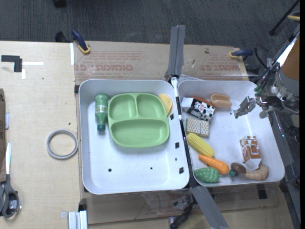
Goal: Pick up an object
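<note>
Camera view: gripper (244,107) hangs over the upper right part of the right bin (228,87), above bare white floor; whether its fingers stand wide or narrow cannot be told at this size, and nothing is seen between them. Candidate objects lie in that bin: a cow-patterned box (200,109) and a hot dog (219,99) near the top, a checkered block (197,126), a corn cob (200,144), a carrot (214,163) and a green vegetable (207,175) along the left side, and a small carton (250,150) near the lower right. The left bin (90,142) holds a green divided plate (138,120) and a green bottle (100,111). Judged step: approach, no grasp made. The next move calls for centring over one object, likely the hot dog or carton, then descending.
</note>
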Controlling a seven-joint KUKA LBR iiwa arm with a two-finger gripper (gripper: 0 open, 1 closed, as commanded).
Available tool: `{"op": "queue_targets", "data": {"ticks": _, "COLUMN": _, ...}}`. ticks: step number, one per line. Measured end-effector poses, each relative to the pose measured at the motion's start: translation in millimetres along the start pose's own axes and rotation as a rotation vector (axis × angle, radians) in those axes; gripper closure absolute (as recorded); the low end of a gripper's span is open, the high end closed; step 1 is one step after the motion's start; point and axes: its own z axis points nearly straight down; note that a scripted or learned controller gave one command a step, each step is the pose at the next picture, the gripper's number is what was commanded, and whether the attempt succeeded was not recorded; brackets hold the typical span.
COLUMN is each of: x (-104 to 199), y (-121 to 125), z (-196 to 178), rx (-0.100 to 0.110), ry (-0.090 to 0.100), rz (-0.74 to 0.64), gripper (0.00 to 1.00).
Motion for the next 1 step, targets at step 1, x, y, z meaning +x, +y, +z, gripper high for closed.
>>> {"op": "queue_targets", "data": {"ticks": 1, "x": 75.3, "y": -75.0, "z": 134.2, "rx": 0.0, "ry": 0.001, "rz": -0.069, "gripper": 0.0}}
